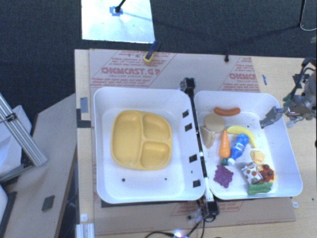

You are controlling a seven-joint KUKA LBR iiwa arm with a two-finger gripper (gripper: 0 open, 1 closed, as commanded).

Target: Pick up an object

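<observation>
The right bin (290, 155) holds toy food. A red-brown sausage (227, 111) lies at the back, with a tan bread-like piece (213, 125) below it. A yellow banana (241, 132), an orange carrot (225, 144) and a blue bottle (238, 148) lie in the middle. Purple grapes (223, 175) sit near the front, beside a cluster of small items (257, 175) at the front right. My gripper (272, 117) hangs at the bin's back right corner, right of the banana and apart from every object. Nothing shows in its grasp.
The left bin (104, 133) holds a yellow divided plate (141, 139). A black divider with clips (194, 138) runs between the bins. The grey arm (302, 100) comes in over the right rim. A shiny square panel (117, 13) lies behind the bench.
</observation>
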